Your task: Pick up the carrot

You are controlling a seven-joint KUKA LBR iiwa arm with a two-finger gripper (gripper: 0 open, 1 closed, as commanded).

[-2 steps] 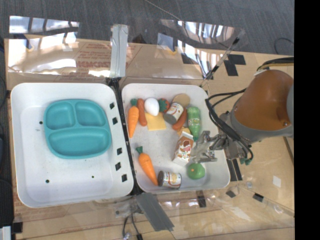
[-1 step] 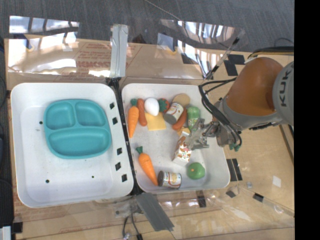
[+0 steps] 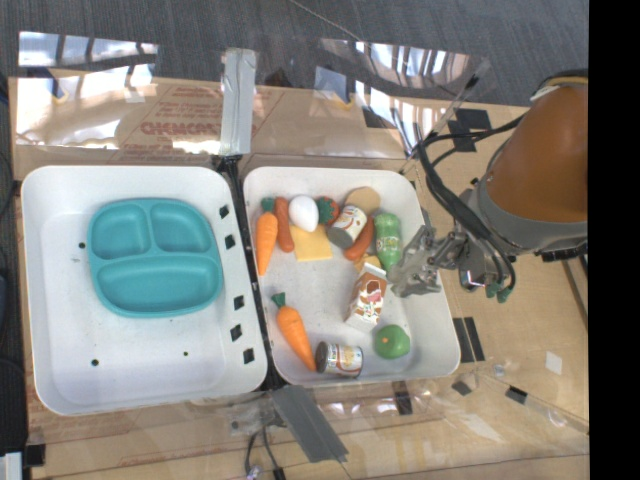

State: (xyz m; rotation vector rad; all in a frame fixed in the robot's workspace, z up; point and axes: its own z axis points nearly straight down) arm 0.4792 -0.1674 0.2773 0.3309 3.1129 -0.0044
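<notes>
Nothing is picked up yet: the carrot [image 3: 293, 334] lies in the right bin [image 3: 440, 343], just left of the can [image 3: 341, 359]. My fingers [image 3: 412, 268] hang at that bin's right rim; apart or together, I cannot tell.

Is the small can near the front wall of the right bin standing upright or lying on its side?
Lying on its side: the can shows its round end and label beside a carrot.

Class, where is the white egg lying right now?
The white egg lies in the right bin, near its far wall, between an orange carrot and a red strawberry.
</notes>
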